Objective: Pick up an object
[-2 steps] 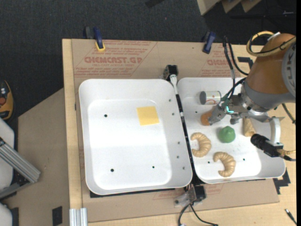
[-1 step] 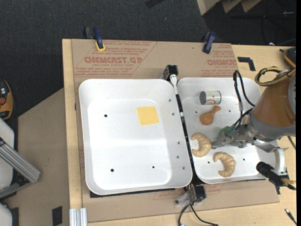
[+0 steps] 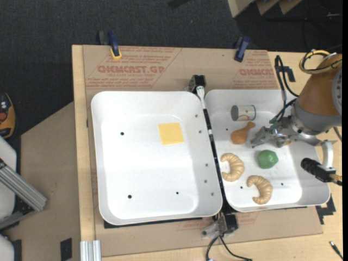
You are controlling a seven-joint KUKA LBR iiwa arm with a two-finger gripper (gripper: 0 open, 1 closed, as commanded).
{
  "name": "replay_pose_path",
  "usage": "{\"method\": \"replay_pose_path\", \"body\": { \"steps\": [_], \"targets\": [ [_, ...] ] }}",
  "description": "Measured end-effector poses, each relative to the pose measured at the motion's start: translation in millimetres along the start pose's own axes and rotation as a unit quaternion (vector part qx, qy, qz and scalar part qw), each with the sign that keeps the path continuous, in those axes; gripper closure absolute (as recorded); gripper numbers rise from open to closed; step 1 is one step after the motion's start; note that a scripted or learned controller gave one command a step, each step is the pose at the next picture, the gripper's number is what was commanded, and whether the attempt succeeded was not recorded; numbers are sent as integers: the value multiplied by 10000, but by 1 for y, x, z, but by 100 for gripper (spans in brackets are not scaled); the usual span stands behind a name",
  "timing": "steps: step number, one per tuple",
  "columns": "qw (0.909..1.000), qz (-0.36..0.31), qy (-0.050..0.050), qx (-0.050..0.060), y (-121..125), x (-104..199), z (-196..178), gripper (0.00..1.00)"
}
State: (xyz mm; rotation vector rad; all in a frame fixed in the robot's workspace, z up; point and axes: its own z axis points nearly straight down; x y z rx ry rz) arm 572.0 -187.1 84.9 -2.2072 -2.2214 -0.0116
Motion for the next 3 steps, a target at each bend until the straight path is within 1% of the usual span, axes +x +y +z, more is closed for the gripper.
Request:
{"method": "replay_pose_path", "body": {
  "steps": [1, 2, 3],
  "targets": [
    [10000, 25, -47, -2, 41, -27, -1, 0],
    [10000, 15, -24, 0, 66, -33, 0, 0],
    [10000, 13, -69, -37, 96, -14, -1, 0]
  ]
}}
